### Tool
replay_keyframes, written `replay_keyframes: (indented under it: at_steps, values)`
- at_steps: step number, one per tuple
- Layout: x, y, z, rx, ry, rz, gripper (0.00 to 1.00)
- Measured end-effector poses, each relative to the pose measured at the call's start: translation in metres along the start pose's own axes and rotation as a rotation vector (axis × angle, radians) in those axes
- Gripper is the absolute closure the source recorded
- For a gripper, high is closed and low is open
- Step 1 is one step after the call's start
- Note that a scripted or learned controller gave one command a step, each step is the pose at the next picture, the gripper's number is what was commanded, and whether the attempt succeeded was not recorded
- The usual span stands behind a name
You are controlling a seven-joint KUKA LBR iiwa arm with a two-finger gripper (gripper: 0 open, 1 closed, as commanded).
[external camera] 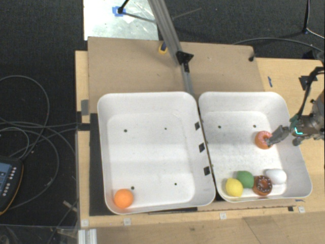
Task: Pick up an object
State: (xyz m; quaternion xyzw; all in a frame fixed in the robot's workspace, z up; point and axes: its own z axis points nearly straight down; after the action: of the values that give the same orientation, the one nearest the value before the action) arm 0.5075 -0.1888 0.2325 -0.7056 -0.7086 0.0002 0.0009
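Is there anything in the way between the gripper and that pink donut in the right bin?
Nothing visible stands between them. The gripper is already at the pink donut, reaching in from the right side of the right bin. The other items sit apart along the bin's near edge.

I can see my claw (275, 136) at the pink donut (262, 140), but its tips look too small and dark to make out. The arm (312, 123) is cut off at the right edge. The claw covers part of the donut.
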Motion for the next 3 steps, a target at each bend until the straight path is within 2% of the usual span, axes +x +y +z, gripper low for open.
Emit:
replay_keyframes:
  at_steps: [1, 3]
  values:
    - [0.0, 0.001, -0.002, -0.003, -0.001, 0.001, 0.0]
    - [0.004, 0.007, 0.122, 0.002, 0.001, 0.003, 0.0]
